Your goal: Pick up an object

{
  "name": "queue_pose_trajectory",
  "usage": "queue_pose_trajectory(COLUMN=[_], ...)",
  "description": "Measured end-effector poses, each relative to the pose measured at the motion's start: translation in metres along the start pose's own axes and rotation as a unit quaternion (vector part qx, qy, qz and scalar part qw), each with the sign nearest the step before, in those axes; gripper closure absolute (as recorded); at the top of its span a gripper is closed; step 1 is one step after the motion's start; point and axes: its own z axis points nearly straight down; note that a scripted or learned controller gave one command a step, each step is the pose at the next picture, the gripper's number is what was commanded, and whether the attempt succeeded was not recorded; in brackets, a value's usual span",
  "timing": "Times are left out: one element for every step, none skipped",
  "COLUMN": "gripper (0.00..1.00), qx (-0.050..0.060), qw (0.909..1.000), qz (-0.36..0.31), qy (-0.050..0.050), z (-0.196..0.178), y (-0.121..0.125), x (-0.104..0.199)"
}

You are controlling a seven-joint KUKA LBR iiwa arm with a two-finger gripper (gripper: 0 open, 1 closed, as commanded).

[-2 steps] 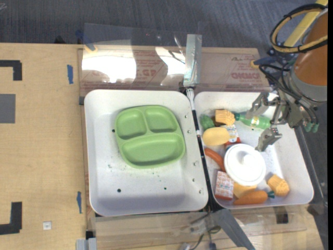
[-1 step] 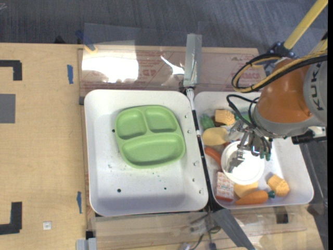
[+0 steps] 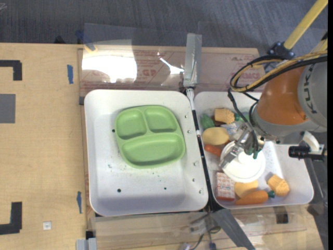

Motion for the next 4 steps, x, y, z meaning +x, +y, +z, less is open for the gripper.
queue_pose_trajectory(gripper=[0.00, 0.00, 0.00, 0.00], qx=[-0.002, 0.005, 0.001, 0.007], qw=[0.9979, 0.9930, 0.8630, 0.8316], qz=[-0.064, 0.118, 0.505, 0.555], qy=[-0.006, 0.006, -0.002, 0.002], z=[-0.001, -0.006, 0.010, 0.003], y=[-0.038, 0.005, 0.034, 0.021], x=[0.037, -0.036, -0.060, -0.059])
